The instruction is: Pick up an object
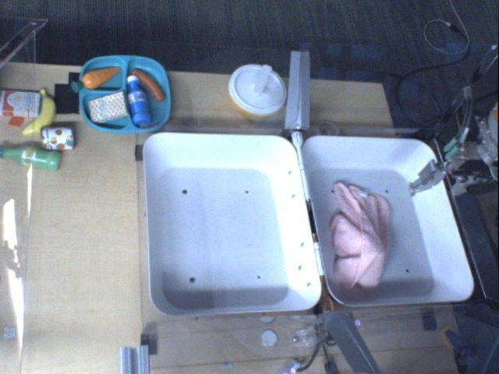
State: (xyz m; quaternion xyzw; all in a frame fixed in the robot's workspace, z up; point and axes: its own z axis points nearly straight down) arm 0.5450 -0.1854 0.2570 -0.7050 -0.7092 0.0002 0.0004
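A crumpled pink cloth lies in the right white bin, a little left of the bin's middle. My gripper sits at the upper right rim of that bin, to the right of the cloth and apart from it. Nothing is seen held in it. Part of the wrist behind it is cut off by the right edge of the camera view.
The left white bin stands beside the right one. Behind the bins are a white lidded cup and a blue divided tray with toy food. A banana, a can and a green bottle lie at the far left.
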